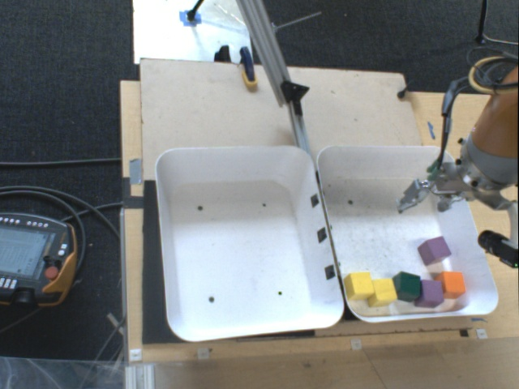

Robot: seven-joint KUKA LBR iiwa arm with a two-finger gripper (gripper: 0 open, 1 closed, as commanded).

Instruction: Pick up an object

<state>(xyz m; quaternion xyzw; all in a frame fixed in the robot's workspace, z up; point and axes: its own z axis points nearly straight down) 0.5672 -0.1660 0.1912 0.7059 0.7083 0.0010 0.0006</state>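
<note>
Several small blocks lie along the near side of the right bin [381, 217]: two yellow blocks [359, 284] [383, 292], a green block [408, 285], a purple block [430, 292] and an orange block [452, 284]. Another purple block [434, 250] sits apart, a little farther back on the right. My gripper [425, 204] hangs over the middle-right of this bin, behind and above that purple block. It is open, with its fingers spread and nothing between them.
The left bin [235, 241] stands beside the right one, their rims touching in the middle. A slanted metal rod [268, 47] crosses the back of the bench. A teach pendant [32, 258] lies on the floor at the left.
</note>
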